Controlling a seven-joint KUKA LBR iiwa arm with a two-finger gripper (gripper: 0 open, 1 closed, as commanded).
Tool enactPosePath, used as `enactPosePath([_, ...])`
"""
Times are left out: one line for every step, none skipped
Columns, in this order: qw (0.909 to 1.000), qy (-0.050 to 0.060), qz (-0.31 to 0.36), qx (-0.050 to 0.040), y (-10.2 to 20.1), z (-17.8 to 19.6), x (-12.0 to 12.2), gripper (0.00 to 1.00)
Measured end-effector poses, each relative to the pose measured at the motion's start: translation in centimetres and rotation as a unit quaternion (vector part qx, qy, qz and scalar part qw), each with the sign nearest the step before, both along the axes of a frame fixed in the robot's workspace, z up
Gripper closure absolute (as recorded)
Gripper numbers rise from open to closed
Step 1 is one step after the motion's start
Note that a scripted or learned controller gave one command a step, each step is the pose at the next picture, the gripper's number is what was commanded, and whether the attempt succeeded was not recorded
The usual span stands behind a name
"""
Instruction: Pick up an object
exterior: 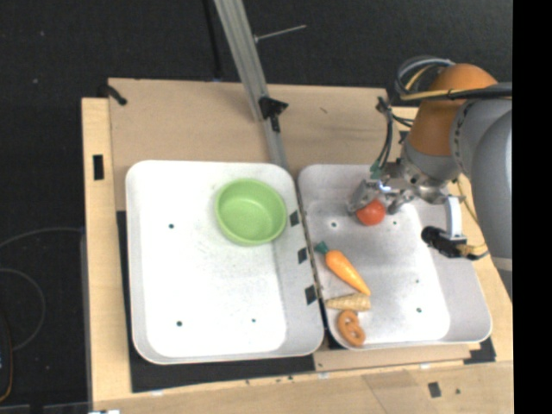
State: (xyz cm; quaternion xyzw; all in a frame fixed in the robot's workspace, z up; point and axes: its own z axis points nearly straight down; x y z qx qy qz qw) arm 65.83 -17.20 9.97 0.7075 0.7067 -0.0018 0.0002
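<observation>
Camera view: gripper [376,200] closed on red tomato [372,214] over right bin [431,317]; wooden bench [190,128] beneath.

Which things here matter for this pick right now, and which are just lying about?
In play:
- gripper, low in the right bin
- small red tomato-like object, right at the gripper

Lying about:
- carrot
- pale stick-shaped piece
- orange round slice
- green bowl in the left bin

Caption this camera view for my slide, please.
Gripper at a red ball in the right bin; green bowl in the left.
</observation>
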Motion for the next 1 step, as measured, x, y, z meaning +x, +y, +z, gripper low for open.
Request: enactPosePath([1.0,-0.003,0.001,-0.0013,-0.11,1.39,0.16,1.0])
